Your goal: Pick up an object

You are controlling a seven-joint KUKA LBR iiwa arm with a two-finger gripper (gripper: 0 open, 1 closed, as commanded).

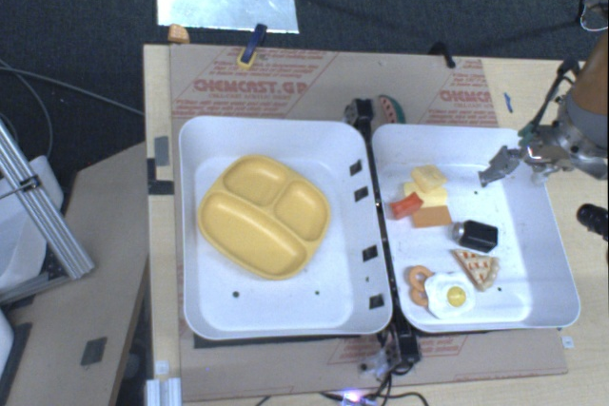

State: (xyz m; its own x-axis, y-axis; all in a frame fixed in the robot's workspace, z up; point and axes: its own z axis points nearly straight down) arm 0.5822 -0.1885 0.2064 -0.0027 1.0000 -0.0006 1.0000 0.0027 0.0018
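Hovering above the upper right of the right bin (pixel 557 233), gripper (pixel 499 168) pointing down-left with nothing between its fingers; whether spread or pressed together, hard to tell at this angle. Lying nearest in that bin, a cluster of toy food: yellow cheese block (pixel 430 183), red piece (pixel 406 205), orange-brown slab (pixel 432 216), black cylinder (pixel 475 234), waffle wedge (pixel 477 268), pretzel (pixel 418 280) and fried egg (pixel 449 296). Looking light, stiff and probably slick plastic, judging by appearance. Seeming the easiest target, the black cylinder, sitting apart from its neighbours, long axis running left-right with a slight downward tilt to the right. Pinching across its short width looking safest. Resting in the left bin (pixel 205 299), a yellow divided plate (pixel 264 215).
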